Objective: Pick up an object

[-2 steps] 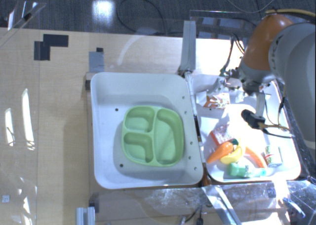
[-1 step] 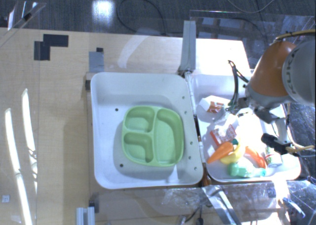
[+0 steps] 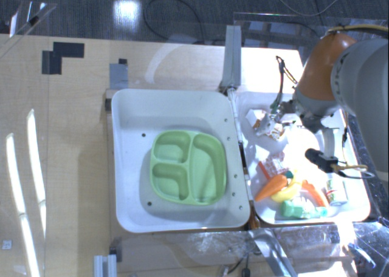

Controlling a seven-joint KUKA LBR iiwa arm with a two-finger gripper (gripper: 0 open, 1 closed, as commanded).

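Nearest me, at the front of the right bin (image 3: pixel 358 212), I see the pile of candidates: a green block (image 3: pixel 293 210), a yellow piece (image 3: pixel 287 194), a carrot (image 3: pixel 271 187) and a second orange piece (image 3: pixel 312 192), all touching or just beside one another, none lifted. The left bin (image 3: pixel 124 148) holds a green tray (image 3: pixel 188 167) lying flat. Further back in the right bin, the gripper (image 3: pixel 271 125) hangs over the bin's far left part, well apart from the pile. Something small and pale is at its tip, but I cannot tell whether it is gripped or is part of the tool, nor how the pincer stands. I judge nothing picked yet: approach, grasp and lift all remain.
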